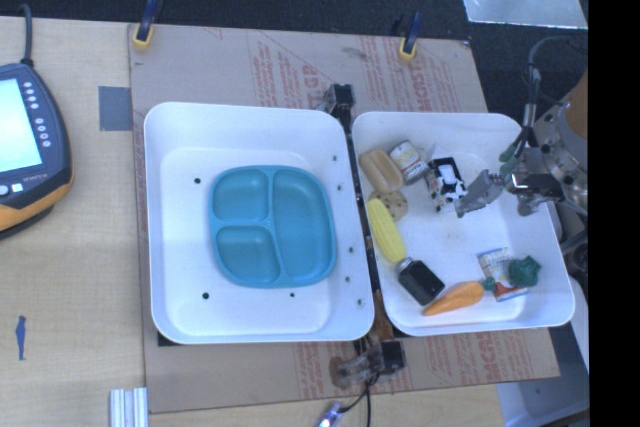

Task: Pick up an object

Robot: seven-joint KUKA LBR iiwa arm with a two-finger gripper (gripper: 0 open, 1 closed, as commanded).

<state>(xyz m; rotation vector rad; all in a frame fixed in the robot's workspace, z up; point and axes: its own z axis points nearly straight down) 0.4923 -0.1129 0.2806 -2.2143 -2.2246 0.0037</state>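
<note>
the grey two-finger gripper (480, 196) hovers low in the right white bin (540, 315), fingers spread and pinching nothing, beside the small black-and-white toy cow (446, 180). closing here could nudge the cow away or knock it over. the orange carrot (452, 298) and yellow corn cob (386, 230) lie apart. the cardboard's red print is unreadable.

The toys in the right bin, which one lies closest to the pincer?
The small black-and-white cow toy, just left of the pincer. The corn, carrot and black block lie farther off, toward the bin's near and left sides.
</note>
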